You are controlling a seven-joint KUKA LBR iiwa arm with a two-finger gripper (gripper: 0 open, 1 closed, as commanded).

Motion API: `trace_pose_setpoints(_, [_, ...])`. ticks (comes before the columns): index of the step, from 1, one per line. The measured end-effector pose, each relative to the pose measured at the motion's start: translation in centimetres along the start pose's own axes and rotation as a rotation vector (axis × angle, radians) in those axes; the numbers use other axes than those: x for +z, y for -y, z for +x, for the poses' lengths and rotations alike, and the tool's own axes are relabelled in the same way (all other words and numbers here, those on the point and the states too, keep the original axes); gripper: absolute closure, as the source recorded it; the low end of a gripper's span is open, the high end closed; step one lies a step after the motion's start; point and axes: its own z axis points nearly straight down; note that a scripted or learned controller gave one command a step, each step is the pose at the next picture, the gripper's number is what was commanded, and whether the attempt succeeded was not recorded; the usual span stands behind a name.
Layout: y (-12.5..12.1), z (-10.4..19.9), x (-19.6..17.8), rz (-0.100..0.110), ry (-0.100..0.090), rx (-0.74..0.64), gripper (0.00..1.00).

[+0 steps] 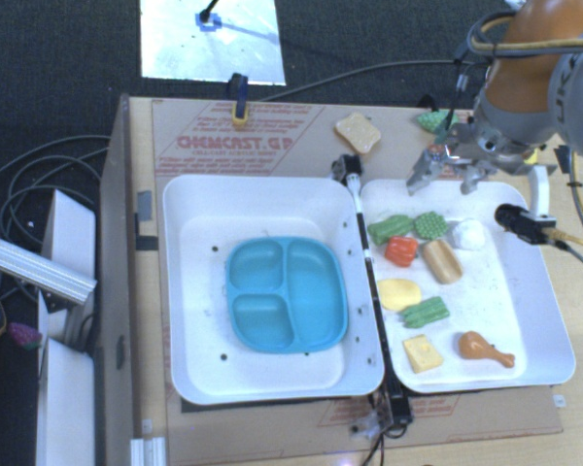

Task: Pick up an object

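Observation:
The right bin (539,309) holds several toy foods: a green leafy piece (391,227), a green textured piece (429,224), a white lump (468,233), a red-orange piece (401,250), a brown bun (442,261), a yellow piece (399,293), a green pod (425,312), a cheese block (423,353) and a drumstick (484,348). My gripper (445,175) hangs over the bin's far edge, above the green pieces. Its fingers (420,175) are spread, open, with nothing between them.
The left bin (199,260) carries a blue divided plate (286,293). A toy bread slice (358,132) and a green item (432,120) lie on the cardboard behind the bins. A black clip (348,169) sits at the divider's far end.

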Motion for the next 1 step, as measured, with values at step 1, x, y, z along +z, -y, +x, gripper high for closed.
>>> trace_pose_setpoints(1, [-1.76,-6.23,10.18,0.005,0.000,0.003,0.00])
